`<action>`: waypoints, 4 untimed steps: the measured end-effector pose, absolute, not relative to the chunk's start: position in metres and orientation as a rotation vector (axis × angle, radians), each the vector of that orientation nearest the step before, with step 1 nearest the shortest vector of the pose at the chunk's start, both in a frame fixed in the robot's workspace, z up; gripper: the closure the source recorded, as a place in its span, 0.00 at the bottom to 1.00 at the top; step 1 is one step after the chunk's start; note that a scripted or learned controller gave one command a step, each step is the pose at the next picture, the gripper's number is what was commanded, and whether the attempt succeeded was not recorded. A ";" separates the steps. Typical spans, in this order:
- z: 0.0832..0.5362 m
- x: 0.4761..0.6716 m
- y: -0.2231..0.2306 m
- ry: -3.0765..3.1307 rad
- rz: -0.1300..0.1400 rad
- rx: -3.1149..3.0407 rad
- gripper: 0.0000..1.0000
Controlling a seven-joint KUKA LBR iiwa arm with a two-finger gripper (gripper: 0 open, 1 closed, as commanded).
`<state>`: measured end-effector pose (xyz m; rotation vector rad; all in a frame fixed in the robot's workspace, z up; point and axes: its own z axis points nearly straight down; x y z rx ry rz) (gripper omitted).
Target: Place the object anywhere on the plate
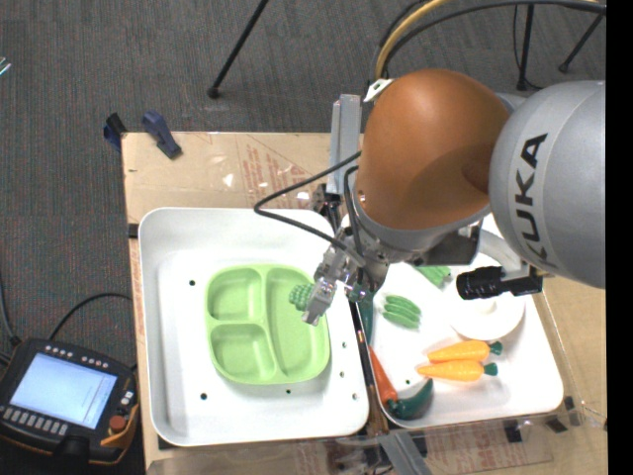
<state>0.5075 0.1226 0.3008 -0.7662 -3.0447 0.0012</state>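
A light green divided plate (259, 349) lies in the left white bin (173, 265). My gripper (321, 300) hangs over the plate's large right compartment, near its upper right corner. A small dark green knobbly object (300, 295) sits right against the gripper's left side, over that same compartment. I cannot tell whether it is gripped or resting on the plate. The arm's big orange and grey body hides the area behind the gripper.
The right bin (539, 389) holds a green pea pod (401, 311), two orange carrots (458, 360), a white dish (492, 315), a dark green pepper (417, 399) and a red-orange piece (382, 376) by the dividing wall. A teach pendant (64, 394) lies at lower left, off the bench.
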 end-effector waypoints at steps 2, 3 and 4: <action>0.308 0.497 0.095 -3.142 -0.001 -0.021 1.00; 0.288 0.475 0.179 -3.138 -0.001 -0.013 1.00; 0.289 0.475 0.178 -3.140 0.000 -0.019 0.00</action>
